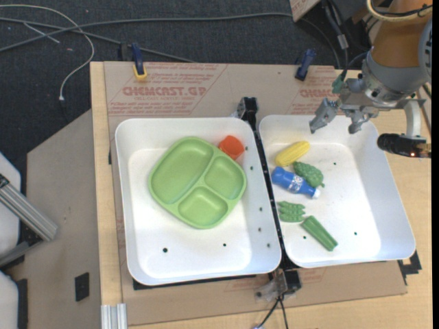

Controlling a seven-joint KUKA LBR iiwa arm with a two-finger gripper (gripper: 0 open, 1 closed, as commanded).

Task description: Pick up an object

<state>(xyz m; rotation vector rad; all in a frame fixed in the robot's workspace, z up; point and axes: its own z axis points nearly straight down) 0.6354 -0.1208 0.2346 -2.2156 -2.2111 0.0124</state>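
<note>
The bench bears two bins. The arm is cut off at the frame's top right. The left bin holds a green tray that partly hides an orange piece. The right bin holds a blue bottle, corn and green vegetables. The claw hovers over the right bin's far rim, fingers apart, holding nothing.

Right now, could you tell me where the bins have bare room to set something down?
Right bin: bare floor right of the bottle and green toys. Left bin: a strip in front of the plate. Crowded: the right bin's left side, around the corn.
</note>
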